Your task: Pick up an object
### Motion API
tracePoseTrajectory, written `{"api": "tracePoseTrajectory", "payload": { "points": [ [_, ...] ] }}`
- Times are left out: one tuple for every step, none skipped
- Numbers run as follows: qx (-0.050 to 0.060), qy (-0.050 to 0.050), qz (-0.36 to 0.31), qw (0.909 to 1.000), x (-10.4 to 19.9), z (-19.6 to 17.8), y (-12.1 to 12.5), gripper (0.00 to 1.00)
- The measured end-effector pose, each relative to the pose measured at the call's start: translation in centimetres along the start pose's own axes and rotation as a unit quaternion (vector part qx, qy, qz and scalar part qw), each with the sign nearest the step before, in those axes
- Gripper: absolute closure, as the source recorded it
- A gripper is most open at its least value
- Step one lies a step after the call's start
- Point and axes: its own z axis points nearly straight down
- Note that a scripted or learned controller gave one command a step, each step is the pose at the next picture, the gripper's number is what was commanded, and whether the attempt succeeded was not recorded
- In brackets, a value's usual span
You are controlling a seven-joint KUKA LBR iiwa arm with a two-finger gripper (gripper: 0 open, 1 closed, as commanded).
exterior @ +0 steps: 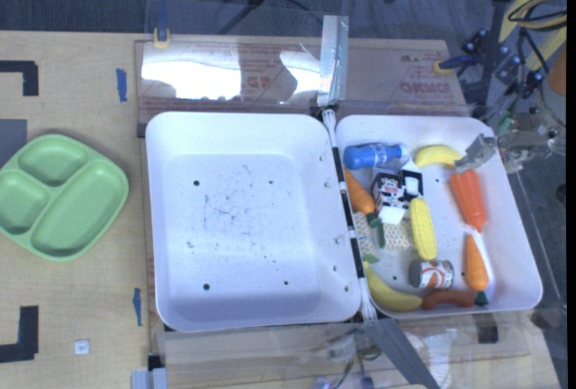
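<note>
The right bin [526, 279] holds several toy foods. A blue bottle [373, 155] and a small yellow banana [437, 155] lie at its far end. Below them are a black and white packet [397, 187], a corn cob [423, 229] and a large orange carrot [468, 198]. A smaller carrot [476, 262], a can [436, 274], a red pepper [450, 297] and a second banana [391, 292] lie near the front. My gripper [477, 153] hangs at the bin's far right corner, just above the large carrot's top end and right of the small banana. It holds nothing that I can see.
The left bin [171, 144] stands beside the right one, with a divider between them. A green compartment plate [58, 195] rests on the bench at the far left. Clear plastic walls rise behind both bins. Cables and stands crowd the upper right.
</note>
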Motion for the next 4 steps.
{"api": "tracePoseTrajectory", "payload": {
  "points": [
    [0.0,-0.001,0.156,0.9878,0.9,-5.9,-0.5,0.0],
    [0.0,0.0,0.066,0.9978,2.1,-3.6,-0.3,0.0],
    [0.0,0.0,0.014,0.9999,2.6,7.9,-10.1,0.0],
    [-0.001,0.0,0.015,0.9999,2.6,6.9,-10.1,1.0]
  ]
}}
